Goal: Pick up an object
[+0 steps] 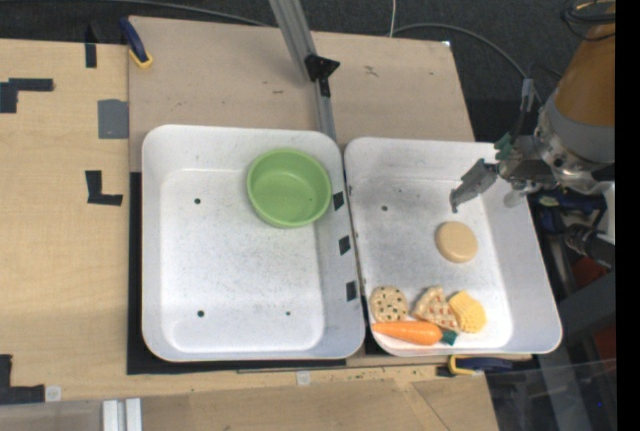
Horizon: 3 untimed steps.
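Overhead view of the table [60, 219] with two shallow white bins side by side. The task stands at its approach stage: no object is lifted, and the whole grasp is left to do. The tool [470, 187] hangs above the far right part of the right bin [400, 169], at the end of the grey arm [585, 119] reaching in from the right; whether it is open or closed cannot be told at this resolution, and nothing is seen held in it.

The nearest candidate is a tan round disc [456, 242], flat and smooth, perhaps a toy biscuit or bun, lying alone near the middle of the right bin, just toward the near side of the tool. Along that bin's near edge lies a cluster of toy foods: a chequered cookie [388, 303], a waffle-like wedge [434, 305], a yellow corn piece [468, 312] and an orange carrot [408, 332], touching or nearly touching one another.

The left bin [180, 249] carries a green bowl [289, 187], upright, near its far right corner.
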{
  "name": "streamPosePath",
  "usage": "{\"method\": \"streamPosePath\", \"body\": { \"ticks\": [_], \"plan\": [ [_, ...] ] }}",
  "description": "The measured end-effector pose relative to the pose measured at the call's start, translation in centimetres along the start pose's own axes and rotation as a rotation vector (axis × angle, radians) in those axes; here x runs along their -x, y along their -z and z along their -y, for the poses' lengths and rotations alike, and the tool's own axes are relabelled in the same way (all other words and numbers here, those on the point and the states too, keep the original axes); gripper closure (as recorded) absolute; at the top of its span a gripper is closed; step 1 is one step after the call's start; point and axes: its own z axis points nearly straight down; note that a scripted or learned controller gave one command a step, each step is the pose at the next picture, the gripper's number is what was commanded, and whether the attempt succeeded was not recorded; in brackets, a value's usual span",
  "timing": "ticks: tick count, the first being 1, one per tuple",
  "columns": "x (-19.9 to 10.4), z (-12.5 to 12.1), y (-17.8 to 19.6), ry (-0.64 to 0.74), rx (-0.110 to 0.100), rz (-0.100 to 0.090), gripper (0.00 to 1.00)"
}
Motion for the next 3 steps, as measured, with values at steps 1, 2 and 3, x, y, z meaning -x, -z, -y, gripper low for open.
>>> {"method": "streamPosePath", "body": {
  "ticks": [1, 2, 3],
  "plan": [
    [0.0, 0.0, 0.0, 0.000, 0.000, 0.000, 0.00],
    [-0.4, -0.4, -6.3, -0.001, -0.006, -0.001, 0.00],
    [0.1, 0.5, -11.3, -0.002, -0.006, 0.000, 0.00]
  ]
}}
